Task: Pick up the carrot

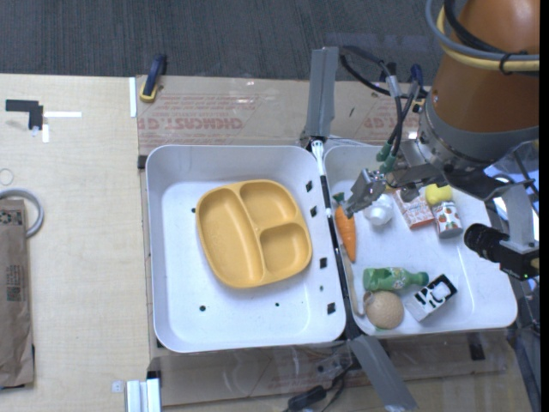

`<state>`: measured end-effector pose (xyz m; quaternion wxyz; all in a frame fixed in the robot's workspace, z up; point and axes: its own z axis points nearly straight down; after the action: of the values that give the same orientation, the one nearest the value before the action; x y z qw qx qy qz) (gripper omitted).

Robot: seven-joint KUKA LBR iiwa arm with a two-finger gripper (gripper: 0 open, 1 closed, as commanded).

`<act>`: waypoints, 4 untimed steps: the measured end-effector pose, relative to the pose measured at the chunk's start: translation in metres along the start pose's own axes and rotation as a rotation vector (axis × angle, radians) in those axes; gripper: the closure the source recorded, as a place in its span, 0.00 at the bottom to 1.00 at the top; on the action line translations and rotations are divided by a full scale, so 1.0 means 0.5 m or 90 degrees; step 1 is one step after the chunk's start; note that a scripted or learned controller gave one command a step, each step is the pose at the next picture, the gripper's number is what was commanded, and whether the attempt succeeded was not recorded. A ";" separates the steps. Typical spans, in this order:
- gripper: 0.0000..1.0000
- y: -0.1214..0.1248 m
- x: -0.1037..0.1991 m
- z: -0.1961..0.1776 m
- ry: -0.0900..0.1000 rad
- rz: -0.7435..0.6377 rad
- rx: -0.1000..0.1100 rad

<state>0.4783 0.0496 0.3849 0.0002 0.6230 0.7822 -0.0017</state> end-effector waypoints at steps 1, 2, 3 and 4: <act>0.00 -0.006 -0.017 0.334 0.001 0.080 0.002; 0.00 -0.067 -0.285 0.347 0.001 -0.016 0.000; 0.00 -0.028 -0.115 0.382 0.002 -0.093 0.001; 0.00 -0.027 -0.112 0.388 0.001 -0.136 0.000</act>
<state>0.4772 -0.0083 0.1913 -0.0007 0.5361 0.8442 -0.0010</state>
